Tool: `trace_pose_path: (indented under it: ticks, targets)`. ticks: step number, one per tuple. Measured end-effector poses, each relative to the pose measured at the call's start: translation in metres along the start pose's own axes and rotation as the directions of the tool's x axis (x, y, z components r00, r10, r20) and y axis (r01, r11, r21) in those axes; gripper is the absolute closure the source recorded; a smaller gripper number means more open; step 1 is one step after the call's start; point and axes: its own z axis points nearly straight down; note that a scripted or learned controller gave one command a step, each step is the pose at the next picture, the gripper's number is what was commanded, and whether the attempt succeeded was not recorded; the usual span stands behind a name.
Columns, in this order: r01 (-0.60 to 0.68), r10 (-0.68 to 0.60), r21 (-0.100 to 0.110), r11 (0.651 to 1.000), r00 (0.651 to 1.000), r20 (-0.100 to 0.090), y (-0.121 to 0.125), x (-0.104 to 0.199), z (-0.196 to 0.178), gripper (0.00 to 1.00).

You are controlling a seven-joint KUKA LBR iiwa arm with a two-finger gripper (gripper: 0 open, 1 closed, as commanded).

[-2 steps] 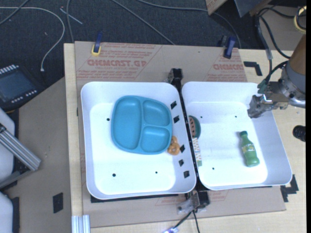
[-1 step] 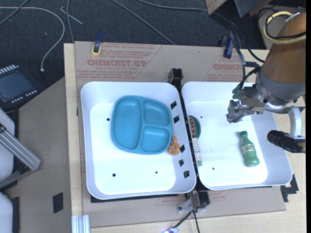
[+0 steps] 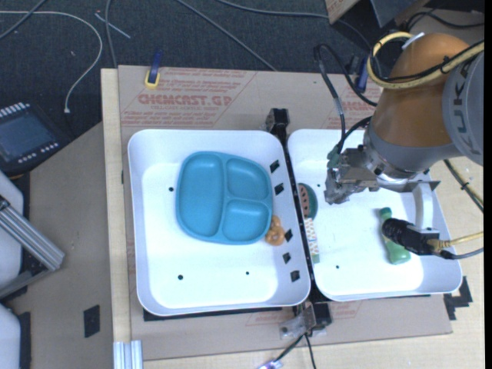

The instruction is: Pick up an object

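Note:
My gripper [image 3: 336,192] hangs low over the left half of the right bin [image 3: 361,279], pointing down, with nothing visible in it. Just to its left, by the bin's left wall, lies a small round brown-and-green thing [image 3: 307,201]. A green object [image 3: 399,253] lies in the right part of the same bin, to the right of the gripper and partly covered. In the left bin [image 3: 207,283] a blue divided plate [image 3: 224,198] lies flat. A small orange-tan item [image 3: 274,234] rests against its lower right edge.
A narrow patterned strip [image 3: 311,235] lies along the right bin's left wall below the round thing. The divider [image 3: 286,206] between the bins carries black clips. Cardboard [image 3: 192,91] underlies both bins, and cables run behind on the dark floor.

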Motion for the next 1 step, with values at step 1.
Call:
trace_pose_path:
  ticks: [1]
  targets:
    - [0.000,0.000,-0.003,1.000,1.000,0.001,0.0005,0.0584,0.0003,1.00]
